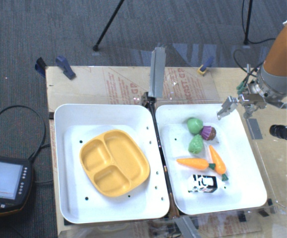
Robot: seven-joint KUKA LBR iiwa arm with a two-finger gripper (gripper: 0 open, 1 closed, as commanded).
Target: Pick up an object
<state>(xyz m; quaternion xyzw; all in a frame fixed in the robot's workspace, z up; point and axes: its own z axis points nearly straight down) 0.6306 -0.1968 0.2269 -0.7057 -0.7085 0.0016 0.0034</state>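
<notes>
Toys crowd the right-hand bin (pixel 252 182), and that's where any pick has to come from: a round green piece (pixel 195 125) near the top, a small purple one (pixel 208 132) touching its lower right side, and a second green piece (pixel 197 145), lumpier, just below them. Under those, two orange carrots with green ends, one lying flat (pixel 193 163) and pointing left, the other (pixel 217 161) slanting down to the right, their leafy tips meeting near the middle. Closest to the front edge sits a small black-and-white item (pixel 204 183); there are markings on it, but they're too small to read.

The gripper (pixel 236 107) hangs at the bin's upper right corner, just over the rim, well apart from all the toys. Its two fingers are spread, one reaching left over the bin edge, the other down by the wrist, and nothing sits between them. Above it, the grey arm with its orange band (pixel 278 48) comes in from the right.

Next door, the left bin (pixel 66 133) holds a yellow divided plate (pixel 114 161) with three compartments, lying at a slant.

Behind both bins, the bench top (pixel 128 86) carries red printing, upside down from here and not legible to me. A blue clamp (pixel 65 67) grips the back left edge, and a grey handheld screen (pixel 5 178) rests on the floor at far left.
</notes>
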